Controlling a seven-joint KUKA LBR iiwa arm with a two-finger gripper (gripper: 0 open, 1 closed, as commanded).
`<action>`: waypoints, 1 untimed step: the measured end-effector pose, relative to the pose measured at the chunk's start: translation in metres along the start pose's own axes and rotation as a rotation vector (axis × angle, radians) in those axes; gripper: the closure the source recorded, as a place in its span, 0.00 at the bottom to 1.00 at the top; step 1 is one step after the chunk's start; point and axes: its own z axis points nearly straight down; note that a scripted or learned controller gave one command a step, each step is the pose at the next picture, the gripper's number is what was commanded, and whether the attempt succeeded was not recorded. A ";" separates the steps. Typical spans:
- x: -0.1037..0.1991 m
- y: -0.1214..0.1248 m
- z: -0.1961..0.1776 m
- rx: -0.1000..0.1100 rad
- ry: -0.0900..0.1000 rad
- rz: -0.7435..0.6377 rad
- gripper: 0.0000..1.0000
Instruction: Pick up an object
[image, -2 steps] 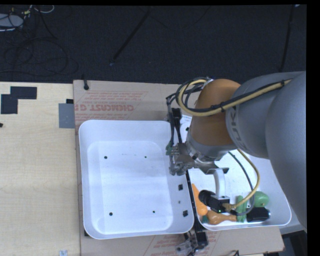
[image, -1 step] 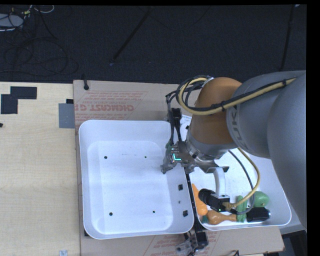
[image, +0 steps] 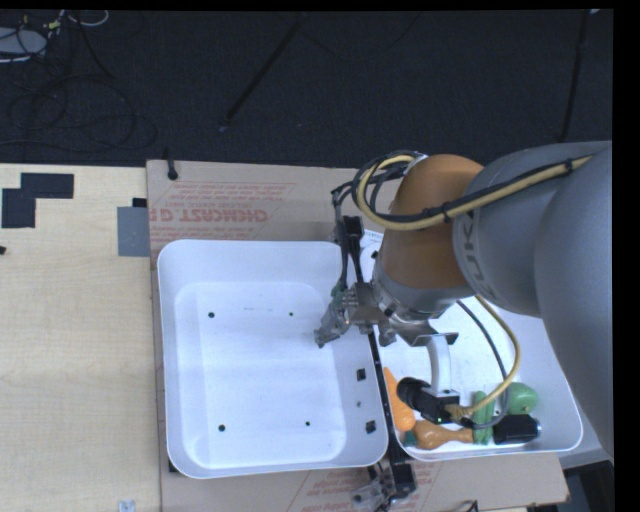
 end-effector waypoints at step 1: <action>-0.098 -0.016 0.000 0.000 -0.002 0.006 0.00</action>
